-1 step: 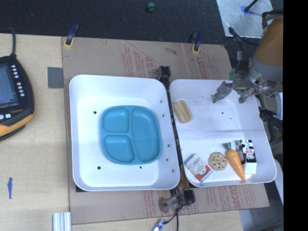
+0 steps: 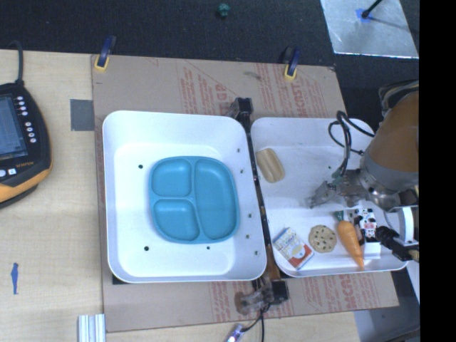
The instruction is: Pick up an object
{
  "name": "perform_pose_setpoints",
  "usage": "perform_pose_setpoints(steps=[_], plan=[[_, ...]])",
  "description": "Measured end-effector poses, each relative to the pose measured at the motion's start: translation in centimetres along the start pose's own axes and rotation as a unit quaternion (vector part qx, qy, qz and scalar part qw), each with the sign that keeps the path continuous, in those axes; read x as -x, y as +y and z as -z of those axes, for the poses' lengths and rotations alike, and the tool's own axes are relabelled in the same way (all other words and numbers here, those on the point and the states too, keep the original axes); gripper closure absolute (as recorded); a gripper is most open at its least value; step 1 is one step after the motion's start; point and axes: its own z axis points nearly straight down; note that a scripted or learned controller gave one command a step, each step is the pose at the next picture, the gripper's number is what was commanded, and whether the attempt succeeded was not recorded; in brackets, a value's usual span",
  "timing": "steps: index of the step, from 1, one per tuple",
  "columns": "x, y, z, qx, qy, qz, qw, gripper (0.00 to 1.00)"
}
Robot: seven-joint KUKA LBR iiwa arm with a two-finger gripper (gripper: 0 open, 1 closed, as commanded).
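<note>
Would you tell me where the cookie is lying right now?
The cookie lies in the right bin, near its front edge, between the small packet on its left and the carrot on its right.

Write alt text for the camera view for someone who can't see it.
A grey robot arm reaches from the right over the right white bin, its claw above the bin floor, near a carrot, a cookie, a small packet and a bread roll. The left bin holds a blue divided plate.
</note>
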Motion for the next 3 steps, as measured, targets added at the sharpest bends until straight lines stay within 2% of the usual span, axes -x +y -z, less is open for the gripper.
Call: perform_pose_setpoints(steps=[1,2,3], plan=[[4.0,6.5,1.9,0.003,0.000,0.000,1.0000,0.00],[4.0,0.2,5.4,0.002,0.000,0.000,1.0000,0.00],[4.0,-4.0,-0.5,0.003,-0.001,0.001,1.0000,0.00]])
